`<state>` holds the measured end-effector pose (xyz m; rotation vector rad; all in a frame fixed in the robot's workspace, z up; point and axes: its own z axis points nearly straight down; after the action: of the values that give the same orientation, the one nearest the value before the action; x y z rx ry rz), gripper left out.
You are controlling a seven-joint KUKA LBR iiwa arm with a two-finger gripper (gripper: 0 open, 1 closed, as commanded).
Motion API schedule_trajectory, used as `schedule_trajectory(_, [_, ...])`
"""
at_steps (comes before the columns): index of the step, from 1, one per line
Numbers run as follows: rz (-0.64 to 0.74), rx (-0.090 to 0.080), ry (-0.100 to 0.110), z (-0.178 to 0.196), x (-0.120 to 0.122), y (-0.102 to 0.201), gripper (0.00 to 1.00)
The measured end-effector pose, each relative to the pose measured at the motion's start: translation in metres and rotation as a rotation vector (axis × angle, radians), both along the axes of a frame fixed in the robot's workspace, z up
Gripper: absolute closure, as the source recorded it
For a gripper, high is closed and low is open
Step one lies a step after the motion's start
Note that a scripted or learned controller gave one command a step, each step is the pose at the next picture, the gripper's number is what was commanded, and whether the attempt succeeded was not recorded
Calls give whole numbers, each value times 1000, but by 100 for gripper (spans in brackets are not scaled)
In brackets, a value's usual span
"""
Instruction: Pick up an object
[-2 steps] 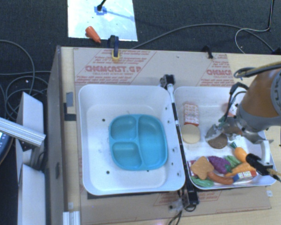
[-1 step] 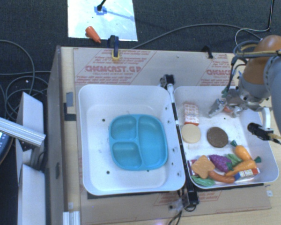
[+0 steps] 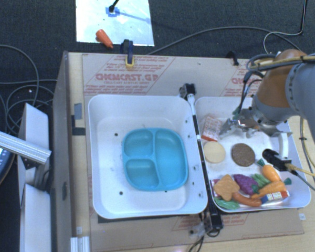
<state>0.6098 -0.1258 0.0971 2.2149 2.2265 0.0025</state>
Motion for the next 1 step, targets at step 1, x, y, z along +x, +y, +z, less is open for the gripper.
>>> schedule_trajectory(1, [-5,-1,2,-13,-46,-24,0])
